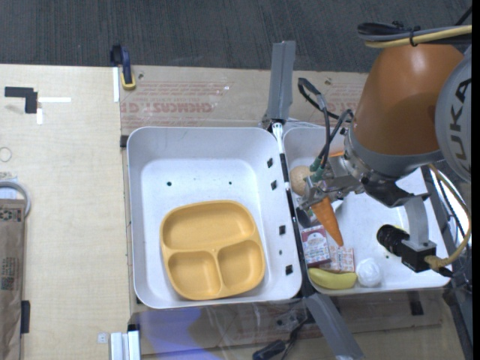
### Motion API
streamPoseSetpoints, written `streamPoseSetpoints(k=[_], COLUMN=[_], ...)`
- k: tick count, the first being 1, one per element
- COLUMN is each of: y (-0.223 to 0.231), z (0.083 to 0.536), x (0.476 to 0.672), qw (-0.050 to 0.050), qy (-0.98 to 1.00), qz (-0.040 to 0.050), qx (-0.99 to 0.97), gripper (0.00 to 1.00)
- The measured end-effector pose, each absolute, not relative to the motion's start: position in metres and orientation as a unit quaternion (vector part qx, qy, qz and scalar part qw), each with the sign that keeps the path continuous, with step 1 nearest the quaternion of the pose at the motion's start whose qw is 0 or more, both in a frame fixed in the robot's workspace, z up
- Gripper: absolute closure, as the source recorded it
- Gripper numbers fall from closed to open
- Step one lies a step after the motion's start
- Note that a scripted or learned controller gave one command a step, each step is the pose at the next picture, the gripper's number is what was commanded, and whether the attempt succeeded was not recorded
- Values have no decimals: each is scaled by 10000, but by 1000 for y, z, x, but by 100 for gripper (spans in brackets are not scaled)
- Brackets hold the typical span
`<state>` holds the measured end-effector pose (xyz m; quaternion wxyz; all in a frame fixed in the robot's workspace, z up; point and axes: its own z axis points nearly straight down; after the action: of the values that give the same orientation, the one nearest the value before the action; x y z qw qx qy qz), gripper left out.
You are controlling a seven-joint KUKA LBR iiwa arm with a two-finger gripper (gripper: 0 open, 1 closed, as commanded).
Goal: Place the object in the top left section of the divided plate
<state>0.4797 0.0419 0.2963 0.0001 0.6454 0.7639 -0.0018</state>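
Left bin [142,201]: yellow divided plate [214,248] lying lower centre. Right bin [427,280]: toy carrot [327,217] sitting under the gripper [321,190], finger state impossible to tell; beige round object [300,178], red-and-white carton [324,250], banana [332,278], white ball [368,272] resting along the frame's lower right

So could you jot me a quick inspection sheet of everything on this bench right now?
Surface: two white bins, left bin and right bin, on a wooden bench.
Job's things: yellow divided plate in the left bin; orange carrot at the gripper in the right bin, grasp unclear.
Clutter: banana, small carton, white ball, tan round item.
Grippers: low over the right bin.
Cables: black wires by the wrist.
Surroundings: dark floor, paper bag at left.
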Motion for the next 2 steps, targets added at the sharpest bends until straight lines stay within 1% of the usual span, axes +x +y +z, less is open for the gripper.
streamPoseSetpoints(k=[1,2], y=[72,111], z=[189,115], x=[477,504], qw=[-23,44], qy=[8206,8276], qz=[-27,48], qx=[5715,5613], gripper=[100,100])
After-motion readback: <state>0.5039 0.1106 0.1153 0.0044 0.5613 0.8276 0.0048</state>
